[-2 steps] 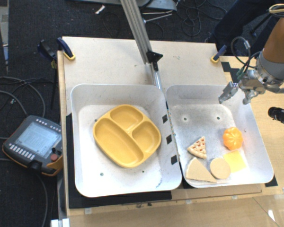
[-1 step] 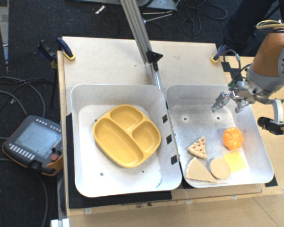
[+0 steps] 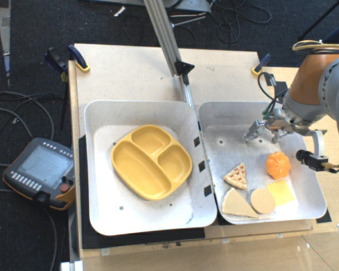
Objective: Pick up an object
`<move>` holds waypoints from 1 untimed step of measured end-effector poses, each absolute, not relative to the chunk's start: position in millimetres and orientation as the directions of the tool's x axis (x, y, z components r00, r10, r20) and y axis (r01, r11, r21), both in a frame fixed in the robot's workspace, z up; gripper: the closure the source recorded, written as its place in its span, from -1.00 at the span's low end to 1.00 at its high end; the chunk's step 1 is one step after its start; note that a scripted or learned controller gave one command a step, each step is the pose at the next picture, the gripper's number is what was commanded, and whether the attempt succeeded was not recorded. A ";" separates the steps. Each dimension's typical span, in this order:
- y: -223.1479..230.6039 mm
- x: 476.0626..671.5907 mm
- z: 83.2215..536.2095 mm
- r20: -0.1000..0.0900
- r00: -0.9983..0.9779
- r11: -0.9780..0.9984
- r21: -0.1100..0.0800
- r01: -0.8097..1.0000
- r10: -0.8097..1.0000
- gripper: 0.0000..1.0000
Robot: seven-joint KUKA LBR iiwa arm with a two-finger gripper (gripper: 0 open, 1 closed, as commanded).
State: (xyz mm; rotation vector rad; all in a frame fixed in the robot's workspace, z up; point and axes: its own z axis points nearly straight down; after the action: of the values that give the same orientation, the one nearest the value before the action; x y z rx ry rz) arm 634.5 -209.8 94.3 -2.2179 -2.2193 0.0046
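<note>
The grey arm [image 3: 322,89] with its orange band reaches in from the right edge of the frame, and its hand [image 3: 269,130] hangs over the upper middle of the right bin [image 3: 226,123], above bare white floor. Its fingers [image 3: 253,133] look spread apart, with nothing between them. The things to pick lie in the lower half of that same bin. An orange, tangerine-like fruit [image 3: 278,165] sits right of centre, just below and to the right of the hand and apart from it. Left of the fruit lies a small pizza slice [image 3: 236,176], its point toward the top of the frame. Along the bottom of the bin are three pale pieces close together: a cream wedge [image 3: 236,205] at lower left, a tan round disc [image 3: 263,201] overlapping the wedge's right side, and a yellow square slice [image 3: 281,192] touching the disc's upper right, just under the fruit. The left bin [image 3: 101,123] holds a yellow divided plate [image 3: 151,161] with three compartments, lying flat near the bin's middle, turned at an angle. Both bins rest on the light bench [image 3: 130,72], which has yellow clamps at its upper corners. A metal rail [image 3: 164,30] slants down from the top of the frame to the seam between the bins. On the dark floor at the lower left sits a control pendant [image 3: 42,171] with a grey screen.
</note>
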 end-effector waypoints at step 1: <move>-210.1 636.8 109.0 -0.002 -0.001 0.001 0.003 1.000 1.000 1.00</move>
State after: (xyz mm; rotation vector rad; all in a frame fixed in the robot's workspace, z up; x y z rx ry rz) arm 636.8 -210.1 109.0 -2.2220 -2.2252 -0.0013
